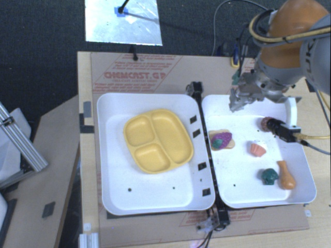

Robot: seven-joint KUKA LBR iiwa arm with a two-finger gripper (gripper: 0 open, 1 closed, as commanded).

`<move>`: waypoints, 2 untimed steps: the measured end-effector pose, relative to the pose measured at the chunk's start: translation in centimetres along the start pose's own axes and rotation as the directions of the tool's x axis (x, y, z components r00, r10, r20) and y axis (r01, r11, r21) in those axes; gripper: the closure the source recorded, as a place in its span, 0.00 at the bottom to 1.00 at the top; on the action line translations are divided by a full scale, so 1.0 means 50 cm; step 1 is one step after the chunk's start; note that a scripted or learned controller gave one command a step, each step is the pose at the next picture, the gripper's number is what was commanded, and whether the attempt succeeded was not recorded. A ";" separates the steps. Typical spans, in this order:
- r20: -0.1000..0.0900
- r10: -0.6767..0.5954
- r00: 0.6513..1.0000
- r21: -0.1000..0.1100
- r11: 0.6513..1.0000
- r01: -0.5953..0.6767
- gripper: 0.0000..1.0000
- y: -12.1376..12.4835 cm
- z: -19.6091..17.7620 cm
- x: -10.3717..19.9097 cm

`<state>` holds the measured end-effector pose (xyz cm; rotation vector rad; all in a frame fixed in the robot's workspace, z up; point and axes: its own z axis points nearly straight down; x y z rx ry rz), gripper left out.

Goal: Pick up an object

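Dark speckled flooring surrounds the tabletop point(155, 68), which carries a printed cardboard sheet and two shallow white bins side by side, with a shiny square plate point(123, 14) lying beyond them. From my one fixed camera, I see the jaws point(240, 101) hanging over the far rim of the right bin point(302, 190), under the grey wrist and the orange band of the arm point(295, 19). Nothing sits between them, and whether they stand apart or together I cannot tell; the metal there blurs into one grey lump. All the pickable things lie nearer the camera than the jaws: a purple and green toy point(221, 140) on a tan patch almost straight below them, a small pink piece point(257, 149) a little to its right, a dark green lump point(269, 176) farther toward the near rim, and an orange bottle-shaped toy point(285, 175) just beside that lump. A brown round item point(268, 123) lies to the right of the jaws, against a black fitting with a cable. Well to their left, the other bin point(111, 200) holds a yellow divided tray point(158, 140). I judge this to be the approach step, with no grasp made yet. The next move calls for choosing one target, centring over it and descending. The purple toy looks closest. The arm's upper links are cut off at the frame edge.
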<state>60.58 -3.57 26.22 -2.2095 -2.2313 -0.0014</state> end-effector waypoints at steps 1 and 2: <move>0.000 0.000 1.000 0.002 1.000 0.000 1.00 -0.054 0.017 0.114; 0.000 0.001 1.000 0.001 1.000 -0.001 1.00 -0.085 0.049 0.210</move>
